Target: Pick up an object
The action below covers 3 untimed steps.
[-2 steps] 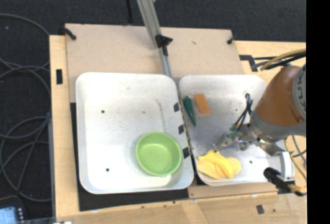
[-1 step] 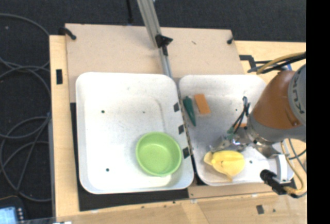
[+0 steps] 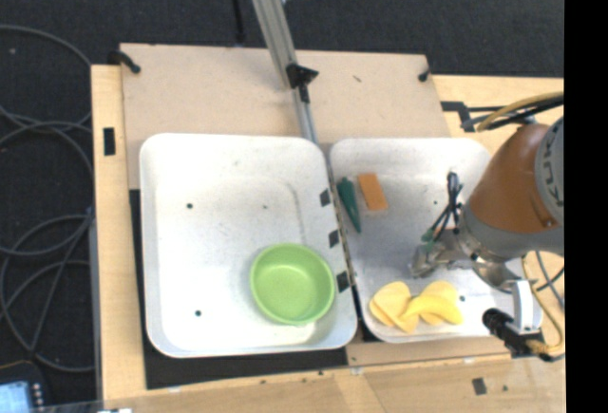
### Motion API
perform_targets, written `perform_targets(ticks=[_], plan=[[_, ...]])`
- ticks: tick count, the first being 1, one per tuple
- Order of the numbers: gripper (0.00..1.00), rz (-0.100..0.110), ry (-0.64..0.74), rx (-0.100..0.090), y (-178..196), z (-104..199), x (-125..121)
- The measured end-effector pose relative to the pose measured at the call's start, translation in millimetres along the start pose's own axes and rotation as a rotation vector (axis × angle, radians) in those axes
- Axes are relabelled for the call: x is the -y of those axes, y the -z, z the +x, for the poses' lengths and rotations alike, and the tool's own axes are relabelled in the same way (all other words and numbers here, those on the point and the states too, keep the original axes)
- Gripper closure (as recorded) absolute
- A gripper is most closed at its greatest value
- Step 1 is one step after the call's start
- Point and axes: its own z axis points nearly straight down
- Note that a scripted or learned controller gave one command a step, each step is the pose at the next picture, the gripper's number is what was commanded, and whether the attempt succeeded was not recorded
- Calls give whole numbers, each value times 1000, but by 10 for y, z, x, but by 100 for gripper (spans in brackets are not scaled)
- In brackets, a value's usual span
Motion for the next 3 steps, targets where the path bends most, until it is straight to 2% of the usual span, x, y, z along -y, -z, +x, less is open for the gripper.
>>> perform_targets(ticks=[3], plan=[[100,0,11,1,1442,9,28]])
